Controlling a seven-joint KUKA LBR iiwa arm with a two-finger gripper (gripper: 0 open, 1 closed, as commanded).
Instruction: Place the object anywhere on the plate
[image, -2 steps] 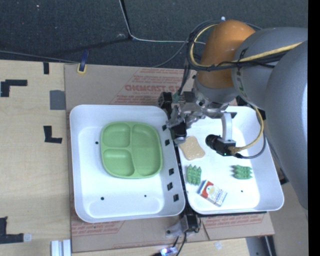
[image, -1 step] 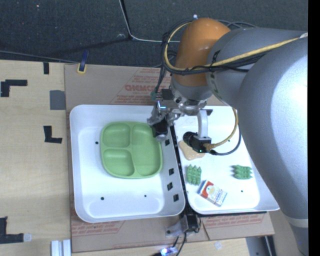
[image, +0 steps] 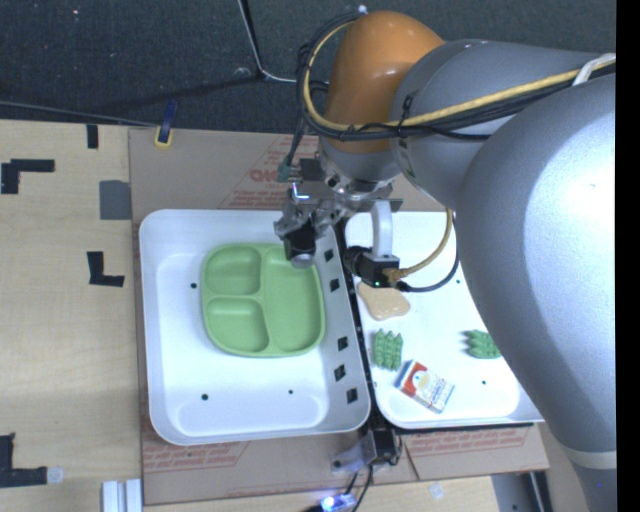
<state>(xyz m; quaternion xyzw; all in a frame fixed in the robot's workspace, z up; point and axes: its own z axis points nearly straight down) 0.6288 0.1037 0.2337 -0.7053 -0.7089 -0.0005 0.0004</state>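
Place not done: gripper (image: 300, 243) hangs over the top right corner of the green divided plate (image: 262, 300), can't tell its state or any load, plate looks bare, tan flat piece (image: 388, 303) lies in the bin to its right.

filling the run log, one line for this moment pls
gripper over plate top edge | plate in left bin | grasp unclear

Two bins sit side by side on the bench (image: 60, 300). The left bin (image: 165, 400) holds a divided plate (image: 262, 300) toward its rear right. In the right bin (image: 500, 405), a flat piece (image: 388, 303) lies rearmost, a ridged piece (image: 386, 347) before it, a small box (image: 424, 385) nearest, and another ridged piece (image: 481, 345) to the right.
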